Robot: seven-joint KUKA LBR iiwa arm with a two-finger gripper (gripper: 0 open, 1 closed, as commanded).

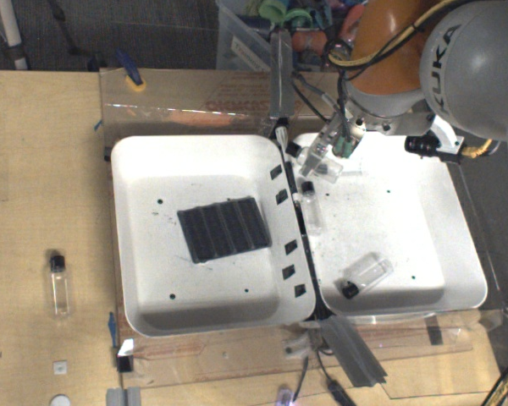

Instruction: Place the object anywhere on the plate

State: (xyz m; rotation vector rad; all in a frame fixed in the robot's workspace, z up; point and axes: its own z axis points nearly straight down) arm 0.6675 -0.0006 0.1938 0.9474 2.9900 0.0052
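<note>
In the camera view, two shallow white bins sit side by side on the wooden surface (pixel 34 142). The left bin (pixel 152 163) carries a dark ribbed rectangular plate (pixel 224 228) lying flat near its middle, slightly turned against the bin's edges. The right bin (pixel 423 227) carries a clear vial with a black cap (pixel 364 275) lying on its side near the front edge, left of centre, well apart from the plate. The grey arm (pixel 470 66) with its orange band (pixel 389 24) reaches in over the back of the right bin, and the hand (pixel 322 161) hangs above that bin's back left corner, close to the divider between the bins. Something clear and small shows at its tip, but whether the hand is clenched or released I cannot tell. A second clear vial (pixel 59 284) lies on the surface outside the bins, near the left edge. Behind the bins stands a clear box of coloured objects (pixel 279 7).
</note>
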